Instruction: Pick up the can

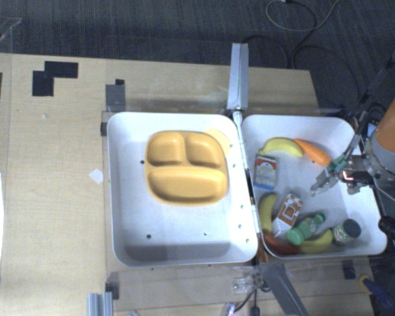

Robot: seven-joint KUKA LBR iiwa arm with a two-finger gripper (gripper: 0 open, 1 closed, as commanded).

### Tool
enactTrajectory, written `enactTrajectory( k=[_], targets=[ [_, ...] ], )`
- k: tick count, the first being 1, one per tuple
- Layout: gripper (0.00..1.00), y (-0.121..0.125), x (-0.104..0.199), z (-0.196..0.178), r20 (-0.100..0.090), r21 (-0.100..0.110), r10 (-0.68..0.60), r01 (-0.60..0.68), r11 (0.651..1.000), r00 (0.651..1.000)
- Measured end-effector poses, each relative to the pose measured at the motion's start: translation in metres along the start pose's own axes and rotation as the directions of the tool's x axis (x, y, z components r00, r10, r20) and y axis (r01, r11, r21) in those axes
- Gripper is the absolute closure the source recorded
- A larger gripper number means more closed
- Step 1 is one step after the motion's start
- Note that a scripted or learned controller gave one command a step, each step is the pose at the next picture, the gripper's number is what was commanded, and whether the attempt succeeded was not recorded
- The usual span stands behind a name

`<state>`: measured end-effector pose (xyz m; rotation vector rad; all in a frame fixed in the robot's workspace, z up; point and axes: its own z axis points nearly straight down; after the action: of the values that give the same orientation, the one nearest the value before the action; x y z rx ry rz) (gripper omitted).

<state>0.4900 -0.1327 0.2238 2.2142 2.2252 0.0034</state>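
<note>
Two white bins sit on pale wood; the can [347,231] stands upright in the right bin's [364,204] near corner. My gripper [324,181] hovers spread and empty. Rigid, slick metal: I'd pinch its sides.

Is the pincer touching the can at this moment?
Apart. The camera view shows the pincer above bare bin floor in the right bin, with white floor plainly between it and the can near the bin's front corner.

Grey KUKA arm with orange band [390,129]: enters from right edge, wrist angled down-left. Two-finger metal gripper [324,180]: slender fingers pointing left and downward, slightly parted.
</note>
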Motion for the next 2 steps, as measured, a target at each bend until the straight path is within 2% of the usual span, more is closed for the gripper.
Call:
enactTrajectory(
  k=[1, 2],
  targets=[
    [0.0, 0.0514, 0.0319, 0.1221, 0.0, -0.017, 0.054, -0.054, 0.998, 0.999],
    [1.0, 0.0491, 0.0325, 0.1177, -0.001, -0.008, 0.054, -0.054, 0.999, 0.999]
  ],
)
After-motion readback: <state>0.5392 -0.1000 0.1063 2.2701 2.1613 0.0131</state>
